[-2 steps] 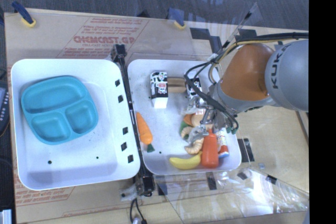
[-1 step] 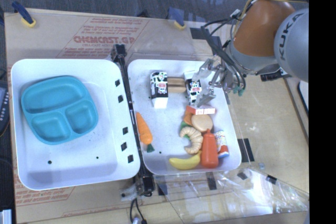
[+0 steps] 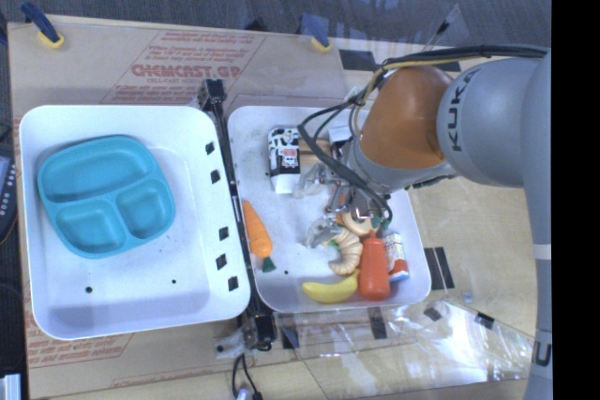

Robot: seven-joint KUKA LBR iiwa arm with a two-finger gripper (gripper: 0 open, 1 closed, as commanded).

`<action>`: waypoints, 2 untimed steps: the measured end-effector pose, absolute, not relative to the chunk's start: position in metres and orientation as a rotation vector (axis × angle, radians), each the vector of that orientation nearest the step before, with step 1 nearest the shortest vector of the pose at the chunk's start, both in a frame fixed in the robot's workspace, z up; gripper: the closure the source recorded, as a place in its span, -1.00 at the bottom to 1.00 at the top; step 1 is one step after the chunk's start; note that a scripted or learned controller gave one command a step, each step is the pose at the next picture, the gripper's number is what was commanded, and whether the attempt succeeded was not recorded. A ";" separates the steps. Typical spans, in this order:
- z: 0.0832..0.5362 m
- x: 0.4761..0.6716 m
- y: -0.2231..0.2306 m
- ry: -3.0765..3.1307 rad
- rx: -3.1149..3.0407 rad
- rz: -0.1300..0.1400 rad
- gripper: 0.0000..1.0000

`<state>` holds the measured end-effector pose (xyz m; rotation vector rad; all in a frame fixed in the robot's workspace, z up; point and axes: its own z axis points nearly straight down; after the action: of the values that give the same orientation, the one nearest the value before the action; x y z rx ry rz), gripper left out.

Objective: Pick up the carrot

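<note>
your carrot (image 3: pixel 257 235) lies against the right bin (image 3: pixel 281 290)'s left wall, awkward for pinching; gripper (image 3: pixel 330 222) hovers nearer the banana (image 3: pixel 330 291); grip state: can't tell

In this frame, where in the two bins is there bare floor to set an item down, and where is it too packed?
Left bin: bare floor in front of and right of the blue tray. Right bin: a bare strip between the carrot at its left wall and the clutter. Crowded: its near right corner, where banana, red bottle and the hand bunch together.
</note>
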<state>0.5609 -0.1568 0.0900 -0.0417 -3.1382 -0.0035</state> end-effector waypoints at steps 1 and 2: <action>0.109 0.495 -0.111 -3.138 -0.092 -0.004 -1.00; 0.136 0.562 -0.186 -3.148 -0.076 0.008 -1.00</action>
<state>0.5619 -0.1858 0.1359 -0.0765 -3.1484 0.0075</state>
